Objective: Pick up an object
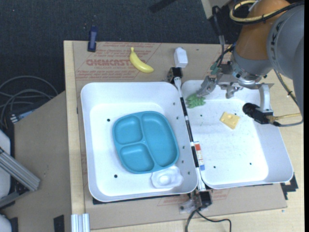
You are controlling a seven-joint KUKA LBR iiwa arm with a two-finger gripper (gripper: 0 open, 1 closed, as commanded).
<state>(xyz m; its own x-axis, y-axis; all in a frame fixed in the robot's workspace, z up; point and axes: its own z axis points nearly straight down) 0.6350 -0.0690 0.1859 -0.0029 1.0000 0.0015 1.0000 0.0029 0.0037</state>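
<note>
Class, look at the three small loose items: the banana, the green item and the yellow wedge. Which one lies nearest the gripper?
The green item, at the right bin's top-left corner, right beside the gripper. The yellow wedge lies farther into that bin; the banana is outside on the cardboard.

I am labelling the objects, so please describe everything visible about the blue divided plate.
The blue divided plate looks like smooth plastic, a rounded rectangle with three compartments: two smaller ones and one larger. It lies flat, rotated at a slant, in the middle of the left bin. A small white object sits at its near corner, seemingly touching its rim.
</note>
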